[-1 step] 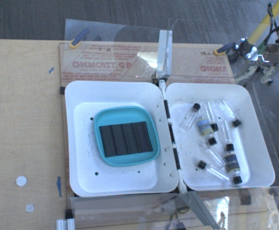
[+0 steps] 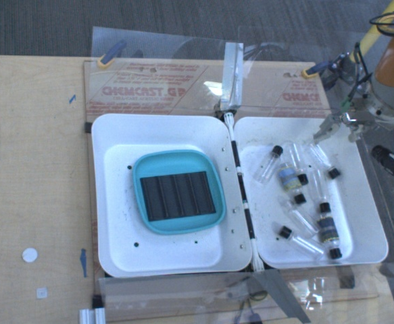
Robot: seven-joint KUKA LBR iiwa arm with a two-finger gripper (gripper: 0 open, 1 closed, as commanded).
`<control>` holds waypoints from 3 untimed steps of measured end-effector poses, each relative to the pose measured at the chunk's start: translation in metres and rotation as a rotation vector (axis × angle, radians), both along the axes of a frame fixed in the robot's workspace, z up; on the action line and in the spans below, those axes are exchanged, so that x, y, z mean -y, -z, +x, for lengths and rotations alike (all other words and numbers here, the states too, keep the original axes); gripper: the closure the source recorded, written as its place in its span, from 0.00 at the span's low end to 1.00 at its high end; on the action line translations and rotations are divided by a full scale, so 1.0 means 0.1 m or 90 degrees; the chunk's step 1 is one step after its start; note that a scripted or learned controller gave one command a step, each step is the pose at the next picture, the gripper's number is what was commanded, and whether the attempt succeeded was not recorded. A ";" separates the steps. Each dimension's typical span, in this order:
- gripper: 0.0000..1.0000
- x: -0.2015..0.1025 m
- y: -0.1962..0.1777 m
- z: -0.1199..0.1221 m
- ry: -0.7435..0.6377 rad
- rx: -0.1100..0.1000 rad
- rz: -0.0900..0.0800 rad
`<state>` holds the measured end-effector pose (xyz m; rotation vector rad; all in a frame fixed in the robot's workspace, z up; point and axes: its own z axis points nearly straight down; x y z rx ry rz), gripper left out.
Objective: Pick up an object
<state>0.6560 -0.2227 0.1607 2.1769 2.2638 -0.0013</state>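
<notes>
Several small clear vials with black caps lie scattered in the right bin (image 2: 365,201). One vial (image 2: 269,163) lies near the bin's left side, one with a blue label (image 2: 291,178) lies mid-bin, and a long one (image 2: 303,242) rests near the front. My gripper (image 2: 335,133) hangs over the bin's far right corner, above and behind the vials. Its fingers look spread open with nothing between them. The grey arm with its orange band (image 2: 391,69) comes in from the upper right.
The left bin (image 2: 112,201) holds a teal tray (image 2: 178,191) with a dark ribbed insert. A metal divider (image 2: 232,76) and clear plastic sheets stand behind the bins. Cables hang around the wrist. Wooden bench lies to the left.
</notes>
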 end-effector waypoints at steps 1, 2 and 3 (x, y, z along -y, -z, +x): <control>0.00 -0.30 0.47 -0.32 -0.009 0.019 -0.006; 0.00 -0.30 0.71 0.13 -0.032 0.001 0.001; 0.00 -0.32 0.51 -0.57 -0.091 0.000 0.001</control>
